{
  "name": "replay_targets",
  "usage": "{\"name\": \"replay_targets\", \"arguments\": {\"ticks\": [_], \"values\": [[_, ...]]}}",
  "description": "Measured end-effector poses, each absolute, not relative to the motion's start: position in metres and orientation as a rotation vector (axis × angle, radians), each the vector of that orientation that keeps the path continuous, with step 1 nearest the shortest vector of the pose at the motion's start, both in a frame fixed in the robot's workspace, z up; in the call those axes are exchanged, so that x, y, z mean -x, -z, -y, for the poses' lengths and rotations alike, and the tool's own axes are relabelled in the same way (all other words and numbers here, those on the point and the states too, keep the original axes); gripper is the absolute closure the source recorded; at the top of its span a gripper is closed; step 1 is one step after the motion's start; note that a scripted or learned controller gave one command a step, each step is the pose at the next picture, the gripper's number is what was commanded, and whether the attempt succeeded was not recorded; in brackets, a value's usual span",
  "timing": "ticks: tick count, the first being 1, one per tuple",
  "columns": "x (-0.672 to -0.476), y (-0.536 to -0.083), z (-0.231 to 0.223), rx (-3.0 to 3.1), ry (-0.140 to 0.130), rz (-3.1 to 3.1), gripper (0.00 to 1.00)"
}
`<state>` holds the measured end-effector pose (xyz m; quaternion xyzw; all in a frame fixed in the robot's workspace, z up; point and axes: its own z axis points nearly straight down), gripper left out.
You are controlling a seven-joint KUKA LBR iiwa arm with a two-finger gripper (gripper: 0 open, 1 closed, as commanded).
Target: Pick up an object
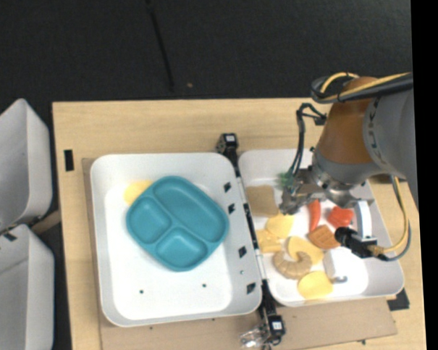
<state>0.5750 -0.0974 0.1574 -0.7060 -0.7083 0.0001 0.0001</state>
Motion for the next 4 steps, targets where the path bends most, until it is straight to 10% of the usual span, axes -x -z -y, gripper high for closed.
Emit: {"name": "replay_targets", "arguments": {"ticks": [4], "values": [[-0.584, -0.239, -0.001, 2.212, -0.008, 2.225, 1.00]]}}
